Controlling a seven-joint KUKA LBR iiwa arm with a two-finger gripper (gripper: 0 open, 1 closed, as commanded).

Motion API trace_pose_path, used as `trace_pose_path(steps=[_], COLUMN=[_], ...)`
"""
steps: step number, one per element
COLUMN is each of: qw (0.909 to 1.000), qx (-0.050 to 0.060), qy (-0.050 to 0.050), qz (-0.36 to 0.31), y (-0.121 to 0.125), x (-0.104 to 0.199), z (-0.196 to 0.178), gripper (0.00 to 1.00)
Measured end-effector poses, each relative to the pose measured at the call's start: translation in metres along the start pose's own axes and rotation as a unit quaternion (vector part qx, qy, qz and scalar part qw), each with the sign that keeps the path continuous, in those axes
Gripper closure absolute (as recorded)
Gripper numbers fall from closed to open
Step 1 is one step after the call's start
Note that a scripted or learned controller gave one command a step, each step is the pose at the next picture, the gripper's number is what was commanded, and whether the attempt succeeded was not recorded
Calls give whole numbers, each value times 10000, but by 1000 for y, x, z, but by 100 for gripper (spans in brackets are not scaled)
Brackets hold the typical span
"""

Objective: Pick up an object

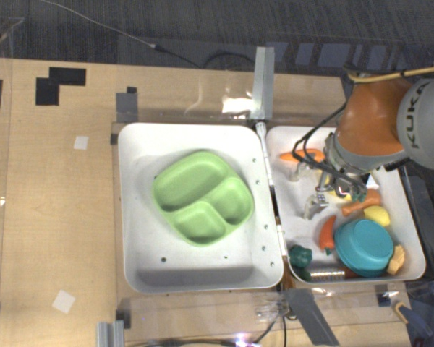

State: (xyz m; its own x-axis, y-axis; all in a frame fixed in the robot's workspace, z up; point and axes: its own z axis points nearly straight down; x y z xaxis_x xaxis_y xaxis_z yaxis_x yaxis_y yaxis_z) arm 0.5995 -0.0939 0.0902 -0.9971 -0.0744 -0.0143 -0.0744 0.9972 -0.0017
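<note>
The right bin (298, 226) holds a blue bowl (364, 246), an orange carrot-like piece (326, 233), a yellow item (377, 215), a dark green piece (300, 255), another orange piece (360, 205) and an orange-and-white piece (298, 157) at the back. My gripper (320, 202) hangs down into this bin from the orange-banded wrist (369, 125), just left of the blue bowl and above the carrot-like piece. Nothing shows between its metal fingers (311, 209).
The left bin (141, 194) holds a green divided plate (202, 196). A metal post (262, 85) stands behind the rim between the bins. Cables loop off the wrist over the back of the right bin. A yellow-brown piece (398, 259) lies against the bowl's right side.
</note>
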Motion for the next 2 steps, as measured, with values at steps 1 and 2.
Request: trace_pose_path(steps=[1, 2], qw=[9993, 9954], qx=[1, -3], qy=[-18, 11], qz=[379, 955], y=[16, -3], x=[60, -26], z=[-2, 1], gripper=[0, 0])
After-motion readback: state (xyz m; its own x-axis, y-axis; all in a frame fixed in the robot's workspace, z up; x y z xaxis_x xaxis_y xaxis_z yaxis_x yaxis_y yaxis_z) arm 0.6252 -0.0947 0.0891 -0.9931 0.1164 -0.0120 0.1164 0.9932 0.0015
